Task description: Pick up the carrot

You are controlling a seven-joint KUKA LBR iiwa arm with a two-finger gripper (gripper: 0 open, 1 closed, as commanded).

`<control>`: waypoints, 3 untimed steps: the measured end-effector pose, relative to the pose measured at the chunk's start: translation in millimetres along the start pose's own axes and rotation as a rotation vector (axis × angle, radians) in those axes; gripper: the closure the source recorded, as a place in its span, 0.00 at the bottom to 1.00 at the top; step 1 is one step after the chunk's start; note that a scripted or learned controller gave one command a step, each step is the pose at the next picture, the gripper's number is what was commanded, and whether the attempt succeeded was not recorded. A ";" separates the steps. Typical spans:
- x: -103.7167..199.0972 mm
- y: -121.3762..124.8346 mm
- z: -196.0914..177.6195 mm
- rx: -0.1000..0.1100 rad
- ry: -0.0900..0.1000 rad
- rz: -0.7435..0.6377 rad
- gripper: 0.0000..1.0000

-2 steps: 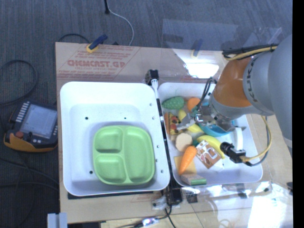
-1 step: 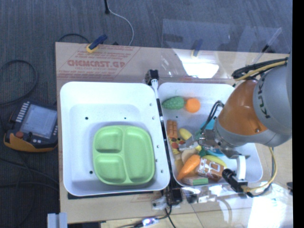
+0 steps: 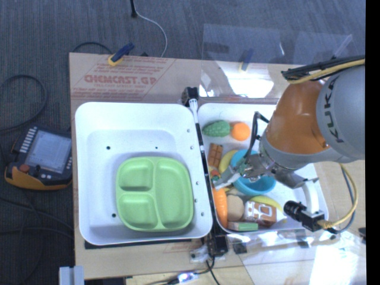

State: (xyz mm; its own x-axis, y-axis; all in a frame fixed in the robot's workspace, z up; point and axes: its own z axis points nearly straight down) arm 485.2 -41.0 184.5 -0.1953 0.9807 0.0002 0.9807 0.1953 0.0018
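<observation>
The left bin contains one item: a green divided plate with three compartments, lying flat toward the bin's near right corner.

The right bin contains a cluster of toy foods. A green vegetable lies at the far end with an orange fruit just beside it. Below them are a brown bar-shaped item, a blue bowl and a yellow banana. A tan rounded item sits next to a small printed box.

The carrot lies against the left wall of the right bin, toward the near end, touching the tan item on its right.

The gripper is positioned low inside the right bin, over the left edge of the blue bowl and just above the carrot. Its state cannot be determined from this view.

Both bins rest on a cardboard sheet with red print. The sheet lies on dark grey carpet. A handheld pendant with a screen lies on the carpet to the left, with black cables near it.
</observation>
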 end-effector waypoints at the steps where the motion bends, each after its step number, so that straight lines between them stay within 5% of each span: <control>1: 32.7 5.7 1.3 0.004 0.000 -0.098 0.00; 2: 6.4 -0.7 1.9 0.006 -0.002 0.236 0.00; 3: -41.2 37.7 1.9 0.006 -0.003 0.365 0.00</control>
State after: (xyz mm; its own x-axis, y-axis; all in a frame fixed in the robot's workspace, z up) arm 530.2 -74.1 182.7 0.1681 0.9858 -0.0033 0.9858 -0.1681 -0.0037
